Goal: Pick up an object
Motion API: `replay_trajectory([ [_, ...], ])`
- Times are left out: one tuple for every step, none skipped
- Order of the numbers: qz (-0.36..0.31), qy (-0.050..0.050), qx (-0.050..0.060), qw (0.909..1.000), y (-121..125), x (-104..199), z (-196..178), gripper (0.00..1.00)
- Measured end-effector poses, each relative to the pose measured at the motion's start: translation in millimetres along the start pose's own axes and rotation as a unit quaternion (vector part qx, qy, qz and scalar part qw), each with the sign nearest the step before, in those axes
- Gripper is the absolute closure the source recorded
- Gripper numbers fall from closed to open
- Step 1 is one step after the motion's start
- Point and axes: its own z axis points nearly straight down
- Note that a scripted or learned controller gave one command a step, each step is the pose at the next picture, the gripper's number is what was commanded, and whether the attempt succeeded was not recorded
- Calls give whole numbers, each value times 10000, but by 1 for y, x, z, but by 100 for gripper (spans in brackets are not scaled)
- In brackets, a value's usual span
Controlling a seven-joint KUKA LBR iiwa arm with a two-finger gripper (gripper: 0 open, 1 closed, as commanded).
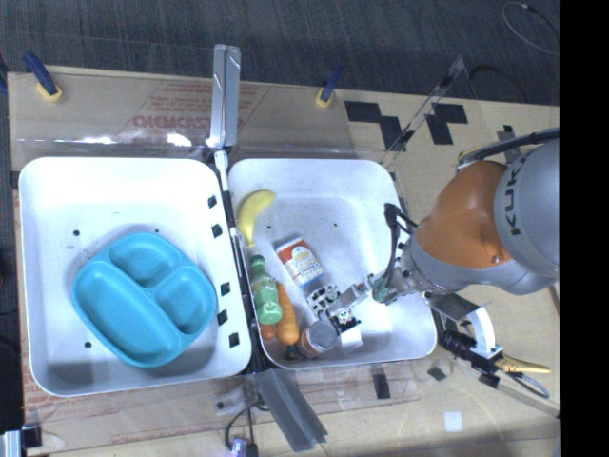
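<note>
Grey hand (335, 314), grip state unclear, hangs low over crowded items lower right; it may snag the carton (299, 263).

Bench (95, 112) bears left bin (38, 255) beside right bin (324, 174).

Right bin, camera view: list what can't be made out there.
- Gripper: small and blurred against the clutter, so what it touches is unclear.
- Items at the right bin's near edge, beside the green bottle: crowded and overlapping, too small to identify.
- Carton: label print too small to read.
</note>
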Motion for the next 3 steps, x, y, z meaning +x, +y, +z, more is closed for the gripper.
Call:
replay_trajectory([
  [324, 0, 42, 9995, 77, 12, -26, 0],
  [-638, -7, 19, 9980, 120, 9, 17, 0],
  [-2093, -22, -8, 9779, 72, 23, 15, 0],
])
